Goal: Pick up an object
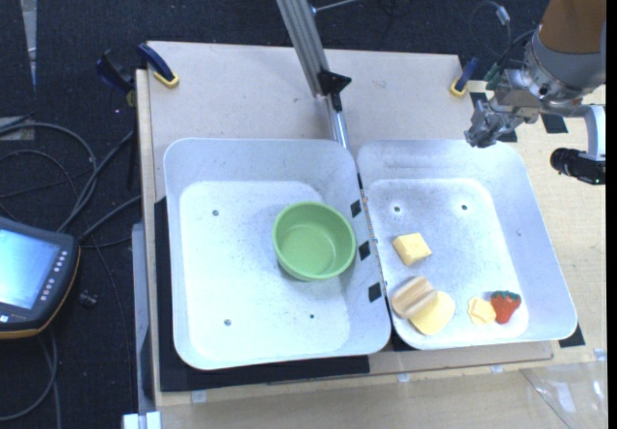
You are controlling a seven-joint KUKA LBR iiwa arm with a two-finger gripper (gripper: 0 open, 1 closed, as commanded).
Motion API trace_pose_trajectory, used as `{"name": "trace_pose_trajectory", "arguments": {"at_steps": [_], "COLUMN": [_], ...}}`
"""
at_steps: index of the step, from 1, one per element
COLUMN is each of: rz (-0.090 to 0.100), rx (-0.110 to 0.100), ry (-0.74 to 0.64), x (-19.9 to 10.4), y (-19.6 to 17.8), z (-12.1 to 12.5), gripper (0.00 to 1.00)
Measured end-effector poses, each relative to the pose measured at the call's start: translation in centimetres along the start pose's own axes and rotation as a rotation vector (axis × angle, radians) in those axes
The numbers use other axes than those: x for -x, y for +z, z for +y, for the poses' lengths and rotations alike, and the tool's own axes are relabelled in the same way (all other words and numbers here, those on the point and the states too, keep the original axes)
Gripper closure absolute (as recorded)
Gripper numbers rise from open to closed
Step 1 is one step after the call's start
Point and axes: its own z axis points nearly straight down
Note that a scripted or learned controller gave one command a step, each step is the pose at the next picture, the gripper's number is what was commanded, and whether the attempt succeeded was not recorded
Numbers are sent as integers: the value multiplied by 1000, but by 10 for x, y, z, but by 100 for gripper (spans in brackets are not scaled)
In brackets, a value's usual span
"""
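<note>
You were looking down at a pale, matte counter [241, 90] that carried two shallow white bins side by side, both with rounded corners and a fine dark speckling across their floors. The left bin [222, 321] held a single green bowl [313, 241], round, smooth and plastic-looking, sitting upright near the bin's right side. The right bin [501, 196] held the small pieces: a yellow cube-like block [413, 248] near its middle, a tan rounded piece [412, 293] that looked like a bread slice, touching a pale yellow rounded lump [433, 313] just below it, and, toward the front right corner, a small yellow chunk [481, 310] touching a red strawberry-shaped piece [505, 305] with a green top.

The arm [576, 8] came in from the right, its orange band catching the light above a grey wrist. Its end effector [485, 130] hung over the far right corner of the right bin, well apart from every piece there. It was dark and small against the bin rim, so you could not tell how it stood, and nothing showed in its grasp.

A slim ribbed metal bar [301, 17] slanted down from the top to a black clamp near where the bins met. Yellow-tipped clamps [164, 75] gripped the counter's far corners. A handheld pendant with a lit screen [29, 273] lay on the dark floor at left.
</note>
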Motion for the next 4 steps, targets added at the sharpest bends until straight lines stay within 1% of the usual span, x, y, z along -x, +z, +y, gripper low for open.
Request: {"name": "trace_pose_trajectory", "arguments": {"at_steps": [1, 2, 4], "rz": [1, 0, 1], "rx": [-2, -1, -2], "ry": [-1, 1, -1], "x": [-61, -104, -218], "y": [8, 12, 33], "z": [-9, -28, -54], "gripper": [100, 100, 100]}}
